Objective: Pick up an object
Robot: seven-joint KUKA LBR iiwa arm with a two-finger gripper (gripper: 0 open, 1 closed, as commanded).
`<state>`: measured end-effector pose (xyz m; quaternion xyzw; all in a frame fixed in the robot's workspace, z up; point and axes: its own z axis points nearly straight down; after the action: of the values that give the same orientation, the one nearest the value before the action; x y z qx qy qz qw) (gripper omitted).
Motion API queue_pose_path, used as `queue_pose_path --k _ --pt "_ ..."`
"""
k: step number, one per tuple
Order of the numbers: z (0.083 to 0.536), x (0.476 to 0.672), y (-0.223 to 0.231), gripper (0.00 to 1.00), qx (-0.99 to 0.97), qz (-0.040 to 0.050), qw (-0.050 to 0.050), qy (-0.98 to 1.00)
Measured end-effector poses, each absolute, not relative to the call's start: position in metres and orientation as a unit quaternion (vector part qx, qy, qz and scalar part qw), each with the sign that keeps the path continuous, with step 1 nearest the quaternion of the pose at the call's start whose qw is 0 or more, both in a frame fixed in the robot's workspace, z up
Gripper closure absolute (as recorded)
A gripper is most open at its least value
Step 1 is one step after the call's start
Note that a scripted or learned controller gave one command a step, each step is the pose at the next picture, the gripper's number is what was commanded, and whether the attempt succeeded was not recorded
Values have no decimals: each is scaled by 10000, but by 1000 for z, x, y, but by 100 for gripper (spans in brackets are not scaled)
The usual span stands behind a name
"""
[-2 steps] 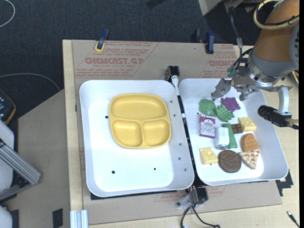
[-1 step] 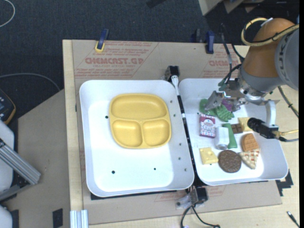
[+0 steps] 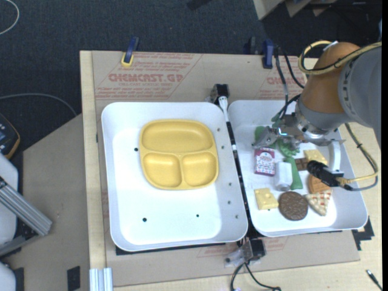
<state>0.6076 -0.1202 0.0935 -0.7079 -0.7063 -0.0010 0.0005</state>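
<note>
Toy food pieces, right bin [image 3: 351, 214]: red carton [image 3: 265, 161], cheese wedge [image 3: 264, 198], brown cookie [image 3: 293, 205], pizza slice [image 3: 319, 200]. You should find them light, rigid and slick; take the carton across its narrow sides. Gripper [image 3: 282, 133] sits above the carton; whether it is spread or closed, you cannot tell.

I see open floor in the left bin [image 3: 121, 162] around the yellow divided tray [image 3: 179, 152], widest along its near side. The right bin [image 3: 345, 214] is crowded: the arm [image 3: 339, 83] covers its far half, and food items [image 3: 294, 193] sit packed together below.
</note>
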Motion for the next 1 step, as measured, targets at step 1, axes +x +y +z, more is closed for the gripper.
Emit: queue_pose_path --k 1 --pt "92 612 -120 0 -7071 -33 -29 -7071"
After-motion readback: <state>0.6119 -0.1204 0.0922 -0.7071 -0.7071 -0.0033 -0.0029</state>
